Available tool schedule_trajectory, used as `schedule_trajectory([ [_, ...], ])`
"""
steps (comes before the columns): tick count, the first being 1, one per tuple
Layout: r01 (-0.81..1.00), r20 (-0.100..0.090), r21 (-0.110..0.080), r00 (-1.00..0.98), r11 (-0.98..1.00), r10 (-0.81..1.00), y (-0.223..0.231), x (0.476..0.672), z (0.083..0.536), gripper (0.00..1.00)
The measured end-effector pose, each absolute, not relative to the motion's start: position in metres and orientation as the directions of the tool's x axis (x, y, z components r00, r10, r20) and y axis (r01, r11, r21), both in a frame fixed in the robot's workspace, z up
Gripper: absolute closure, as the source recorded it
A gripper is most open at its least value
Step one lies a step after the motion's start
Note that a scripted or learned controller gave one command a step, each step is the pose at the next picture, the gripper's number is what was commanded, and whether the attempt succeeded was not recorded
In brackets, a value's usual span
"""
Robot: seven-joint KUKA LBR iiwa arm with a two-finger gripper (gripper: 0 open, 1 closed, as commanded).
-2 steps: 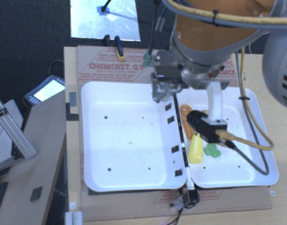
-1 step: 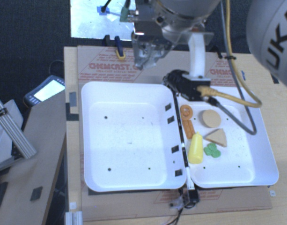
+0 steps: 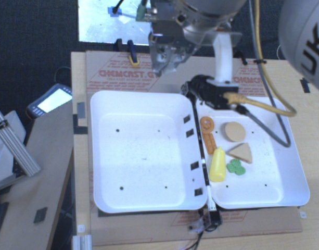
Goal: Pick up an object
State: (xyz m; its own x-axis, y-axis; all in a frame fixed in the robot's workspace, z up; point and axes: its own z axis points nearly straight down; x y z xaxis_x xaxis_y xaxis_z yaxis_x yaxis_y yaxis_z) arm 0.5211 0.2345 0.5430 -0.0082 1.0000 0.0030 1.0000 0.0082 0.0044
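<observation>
Two white bins; five small objects in the right bin.

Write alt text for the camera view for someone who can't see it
Two shallow white bins sit side by side on a bench; the right bin holds a yellow bottle, an orange ring, a tan disc, a tan wedge and a green piece. The gripper hangs above the bench behind the left bin.
</observation>
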Motion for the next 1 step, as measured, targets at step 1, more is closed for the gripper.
schedule_trajectory([
  [1, 1.000, 0.003, 0.004, -0.009, 0.009, 1.000, 0.2345, 0.5210, 0.5426, 0.00],
])
